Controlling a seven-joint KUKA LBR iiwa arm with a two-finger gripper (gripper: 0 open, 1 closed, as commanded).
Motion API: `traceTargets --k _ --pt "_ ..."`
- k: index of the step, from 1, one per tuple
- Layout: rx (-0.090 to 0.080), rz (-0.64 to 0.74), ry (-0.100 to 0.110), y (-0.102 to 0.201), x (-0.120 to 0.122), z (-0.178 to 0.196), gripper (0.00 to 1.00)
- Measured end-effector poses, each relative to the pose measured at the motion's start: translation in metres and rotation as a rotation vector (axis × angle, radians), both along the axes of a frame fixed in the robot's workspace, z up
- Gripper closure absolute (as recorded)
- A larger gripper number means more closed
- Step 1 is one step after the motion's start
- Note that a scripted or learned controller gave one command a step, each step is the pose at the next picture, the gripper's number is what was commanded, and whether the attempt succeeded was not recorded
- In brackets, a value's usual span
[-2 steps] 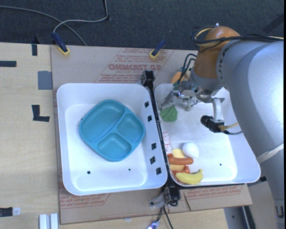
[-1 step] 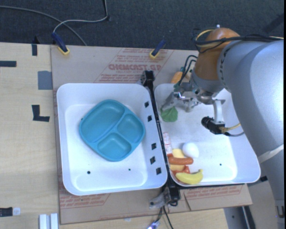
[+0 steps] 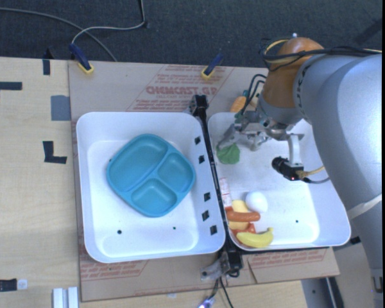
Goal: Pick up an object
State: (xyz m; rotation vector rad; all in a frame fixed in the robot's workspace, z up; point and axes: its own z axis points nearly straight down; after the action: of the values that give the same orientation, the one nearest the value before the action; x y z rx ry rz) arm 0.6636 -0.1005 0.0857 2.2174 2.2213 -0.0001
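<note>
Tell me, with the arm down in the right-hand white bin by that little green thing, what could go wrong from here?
The gripper is right above the small green toy, which sits close to the right white bin's dividing wall, so it may push the toy against the wall instead of lifting it. The black cable hanging off the wrist could snag as the arm moves. The white egg, orange sausage and yellow banana crowd one corner, so picking one there could knock the others.
</note>
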Motion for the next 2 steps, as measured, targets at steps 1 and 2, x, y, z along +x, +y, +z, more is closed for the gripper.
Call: traceTargets --k 1,2 --pt "0.002 -0.001 0.001 0.0072 0.0052 -0.0003 0.00" --pt "0.001 0.000 0.001 0.0037 0.0052 -0.0002 0.00"
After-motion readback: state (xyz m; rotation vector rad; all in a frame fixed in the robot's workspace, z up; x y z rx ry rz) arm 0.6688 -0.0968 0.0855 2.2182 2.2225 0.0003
